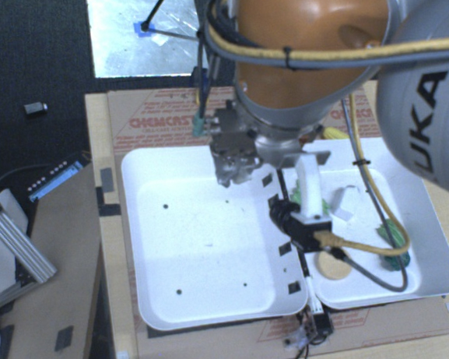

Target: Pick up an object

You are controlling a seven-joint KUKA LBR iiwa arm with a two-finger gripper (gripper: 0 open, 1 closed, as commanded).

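The left shallow white plastic bin (pixel 148 244) has a smooth, matte floor with a few small dark dots, rounded corners and a low lip. The grey metal end effector (pixel 233 166) hangs over the bin's 1 o'clock part, close to the lip. It sits under the bulky orange band, so I cannot tell whether it is open or closed, and nothing shows in its grasp.

The candidates for picking lie in the right shallow white plastic bin (pixel 443 269). A flat round tan disc (pixel 331 268), perhaps wood or cork, sits at 7 o'clock. A small white boxy block (pixel 342 203) lies near the middle. A yellow piece (pixel 334 134) at 12 o'clock is mostly hidden by the arm. A green rounded piece (pixel 393 236) lies at 4 o'clock.

The plainest risk is that a descent from here would likely meet only bare bin floor and close on nothing. The disc is thin and lies flat near the wall between the bins, so a grasp could scrape past it or strike that wall. The block looks light and may skid on the slick plastic. The green piece's curved surface could slip out under a squeeze.
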